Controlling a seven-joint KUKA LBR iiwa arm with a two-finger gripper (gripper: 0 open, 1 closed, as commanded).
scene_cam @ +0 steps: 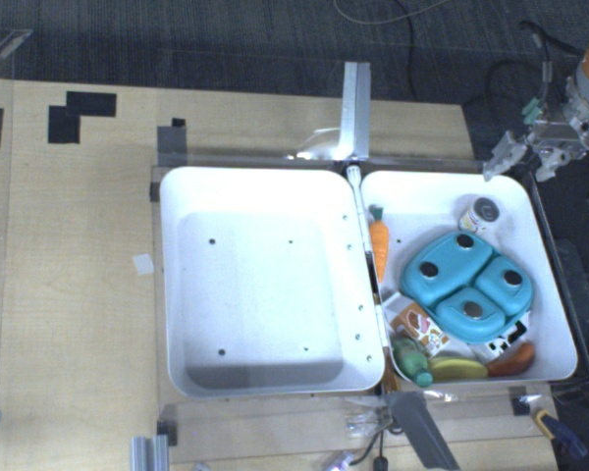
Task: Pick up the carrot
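Carrot: we saw the small orange carrot with a green top lying in the right-hand shallow white plastic bin, hard against its left wall, beside the divider, green end pointing far.
Gripper: the grey two-finger gripper hung past the far right corner of the right bin, above the bench edge, well apart from the carrot; its two fingers stood spread with nothing between them, so we read it as released.
Blue item: a large turquoise plastic tray of three rounded lobes sat in the middle of the right bin.
Can: a small round tin with a silver top stood just beyond the tray on the far side.
Carton: we noted a small printed carton in orange and white near the tray's near-left side; its writing was too small to read.
Near-edge items: a green rounded piece, a yellow banana and a red-brown piece lay along the near wall.
Left bin: the left-hand shallow white bin lay beside the right one.
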